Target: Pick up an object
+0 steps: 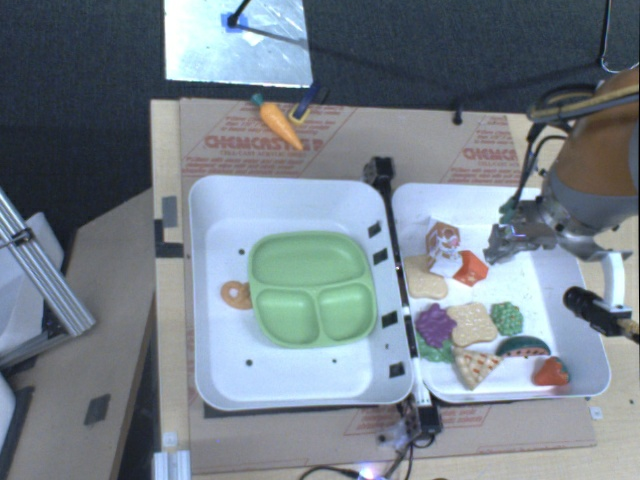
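Dark carpet surrounds a pale wooden desk point(120, 268) on which two shallow white plastic bins sit side by side over a printed cardboard sheet. One named landmark serves for all places: the right-hand white bin point(575, 298), where the grey arm's claw point(497, 244) hovers over the upper half; whether it stands open or closed cannot be told from this angle, and nothing can be seen gripped in it. Just beside the claw, toward the bin's middle, lies the likeliest target, a small orange-red wedge-shaped toy block point(470, 268), touching a little white toy carton with red print point(442, 244) on the side toward the bin's left wall. It looks light, rigid and smooth, probably hard plastic, so it should neither crush nor sag but could slip or skid; taking it across its two flatter faces seems soundest, though the neighbouring carton leaves little room on that side. Toward the bin's near edge lie more toy foods: a tan slice of toy bread point(472, 323), a purple bunch of toy grapes point(435, 325), a green toy broccoli floret point(507, 318) and a red toy strawberry point(550, 371), all well apart from the claw.
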You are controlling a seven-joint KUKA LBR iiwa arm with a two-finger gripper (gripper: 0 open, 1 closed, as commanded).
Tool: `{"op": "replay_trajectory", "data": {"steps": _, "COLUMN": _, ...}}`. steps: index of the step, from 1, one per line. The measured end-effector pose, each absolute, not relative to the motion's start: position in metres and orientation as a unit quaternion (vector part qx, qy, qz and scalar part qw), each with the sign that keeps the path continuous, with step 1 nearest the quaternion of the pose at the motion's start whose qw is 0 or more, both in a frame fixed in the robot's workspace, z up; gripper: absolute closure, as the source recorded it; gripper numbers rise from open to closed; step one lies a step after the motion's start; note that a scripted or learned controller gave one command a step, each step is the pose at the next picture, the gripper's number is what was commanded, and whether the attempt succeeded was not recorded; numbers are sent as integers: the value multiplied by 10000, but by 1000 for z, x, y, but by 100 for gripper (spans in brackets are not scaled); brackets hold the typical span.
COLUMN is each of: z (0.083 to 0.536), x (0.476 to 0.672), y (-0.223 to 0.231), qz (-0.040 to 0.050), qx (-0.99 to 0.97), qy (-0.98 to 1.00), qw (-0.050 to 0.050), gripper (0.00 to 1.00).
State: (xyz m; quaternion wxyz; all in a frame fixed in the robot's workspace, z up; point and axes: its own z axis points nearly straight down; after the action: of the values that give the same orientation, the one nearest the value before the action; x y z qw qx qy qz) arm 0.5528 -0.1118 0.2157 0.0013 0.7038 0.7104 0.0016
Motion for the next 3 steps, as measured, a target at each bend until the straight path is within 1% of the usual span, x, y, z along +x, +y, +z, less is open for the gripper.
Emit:
{"op": "replay_trajectory", "data": {"steps": 1, "z": 209, "x": 577, "y": -63, "qz": 19, "qx": 7034, "qy": 7108, "qw": 7, "gripper": 100}}
{"op": "replay_trajectory", "data": {"steps": 2, "z": 212, "x": 597, "y": -22, "qz": 18, "qx": 7038, "qy": 7104, "qw": 6, "gripper": 100}}
{"op": "replay_trajectory", "data": {"steps": 3, "z": 221, "x": 623, "y": 24, "qz": 24, "qx": 7037, "qy": 7105, "qw": 11, "gripper": 100}}
